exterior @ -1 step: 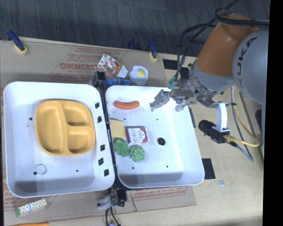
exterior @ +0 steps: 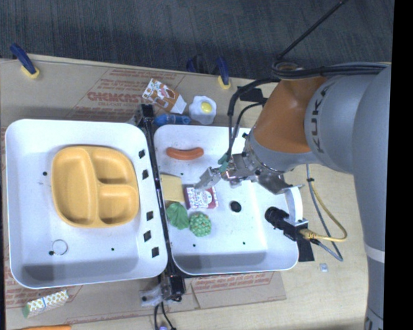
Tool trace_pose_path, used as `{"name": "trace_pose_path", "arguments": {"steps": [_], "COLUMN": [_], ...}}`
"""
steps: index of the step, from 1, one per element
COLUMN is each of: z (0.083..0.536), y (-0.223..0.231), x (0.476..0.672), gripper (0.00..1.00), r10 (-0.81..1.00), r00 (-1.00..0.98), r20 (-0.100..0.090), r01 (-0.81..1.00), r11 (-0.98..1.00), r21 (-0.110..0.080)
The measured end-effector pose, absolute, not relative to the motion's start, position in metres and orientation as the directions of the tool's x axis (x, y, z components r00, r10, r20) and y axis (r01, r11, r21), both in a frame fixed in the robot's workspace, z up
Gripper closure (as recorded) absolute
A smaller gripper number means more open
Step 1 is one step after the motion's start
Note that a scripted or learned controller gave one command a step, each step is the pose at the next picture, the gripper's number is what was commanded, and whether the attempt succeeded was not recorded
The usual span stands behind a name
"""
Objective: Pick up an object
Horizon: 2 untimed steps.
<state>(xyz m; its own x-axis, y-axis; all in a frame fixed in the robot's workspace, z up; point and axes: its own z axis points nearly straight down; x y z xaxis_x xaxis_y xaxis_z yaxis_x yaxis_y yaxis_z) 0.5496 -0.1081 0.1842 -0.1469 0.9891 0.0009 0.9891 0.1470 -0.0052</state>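
Grey arm (exterior: 343, 118) reads "KUKA"; claw (exterior: 211, 177) over red packet (exterior: 199, 196), grip state unclear.

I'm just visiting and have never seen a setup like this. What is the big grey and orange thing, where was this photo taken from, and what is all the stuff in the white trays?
The grey and orange machine is a robot arm reaching in from the right. At its tip is a two-finger gripper, its hand. One camera, fixed above the bench, looks down at a slant. Two shallow white bins sit side by side. The left bin holds a yellow divided plate. The right bin holds toy food: a sausage, a small red packet, a green leafy piece and a green bumpy ball. The gripper hangs just above the packet; I can't see anything held between its fingers.
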Motion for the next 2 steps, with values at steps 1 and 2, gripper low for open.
{"name": "trace_pose_path", "arguments": {"steps": [1,2], "z": [0.101,0.112], "y": [-0.096,-0.097], "x": [0.581,0.581], "gripper": [0.0,1.0], "r10": [0.98,0.979], "r00": [-0.199,-0.204], "r20": [-0.001,-0.003], "r01": [0.98,0.979], "r11": [0.199,0.204], "r21": [0.001,0.001]}}
